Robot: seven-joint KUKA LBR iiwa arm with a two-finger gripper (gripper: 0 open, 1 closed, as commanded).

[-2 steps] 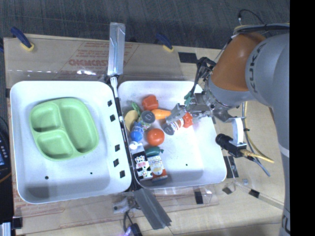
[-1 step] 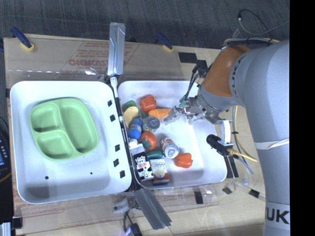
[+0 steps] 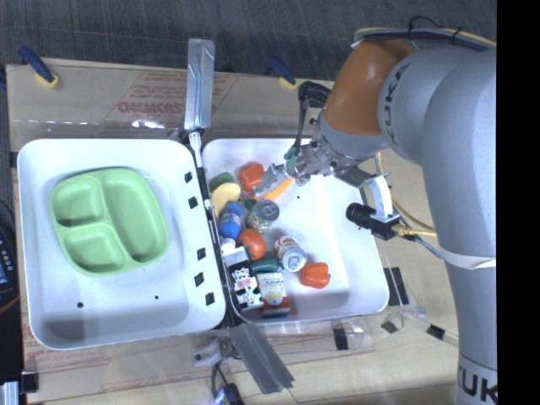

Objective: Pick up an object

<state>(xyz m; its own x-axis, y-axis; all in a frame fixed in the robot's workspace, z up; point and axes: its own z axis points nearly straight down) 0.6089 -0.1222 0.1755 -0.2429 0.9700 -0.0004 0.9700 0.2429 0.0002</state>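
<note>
Clutter fills the left half of the right bin (image 3: 359, 251) below me: a red-orange piece (image 3: 251, 175) and an orange carrot-like stick (image 3: 278, 186) lie nearest my gripper (image 3: 297, 164), with a yellow lump (image 3: 224, 196), a dark green piece (image 3: 222, 179), a grey round can (image 3: 263, 213) and a blue bottle (image 3: 230, 221) just beyond. Farther down the pile sit an orange-red ball (image 3: 252, 243), a small printed can (image 3: 290, 254), a red pepper shape (image 3: 315, 274) lying a little apart on bare white floor, and some printed cartons (image 3: 260, 288) against the bin's near wall. My gripper hangs over the upper part of this bin, close above the carrot-like stick; I cannot tell how my jaws stand, since the wrist hides them, and I see nothing between them. In the left bin (image 3: 51, 310) lies a green divided tray (image 3: 108, 218), well apart from me. A metal divider (image 3: 199, 83) runs up between the two bins.
</note>
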